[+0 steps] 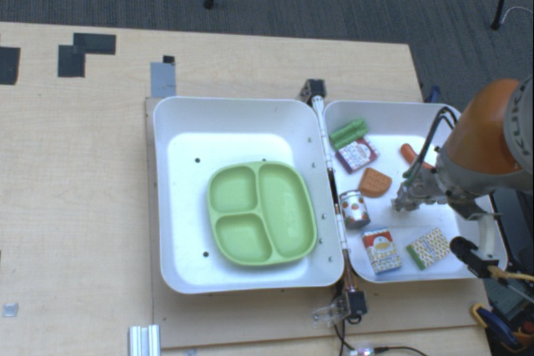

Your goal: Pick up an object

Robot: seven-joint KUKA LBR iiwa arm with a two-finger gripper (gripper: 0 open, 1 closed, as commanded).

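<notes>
Gripper [406,200] hanging low in the right bin [392,273], nothing lifted yet.
Camera view: I cannot tell how the hand is set, so the grasp and lift are looking still to do. Candidates are lying around it: orange wedge [376,182] just left, small can [355,208] further left, red sausage shape [408,152] above, patterned packet [429,248] below, boxy carton [381,251] below-left. Glossy green 3-compartment plate [262,213] is sitting in the left bin [183,179].
</notes>
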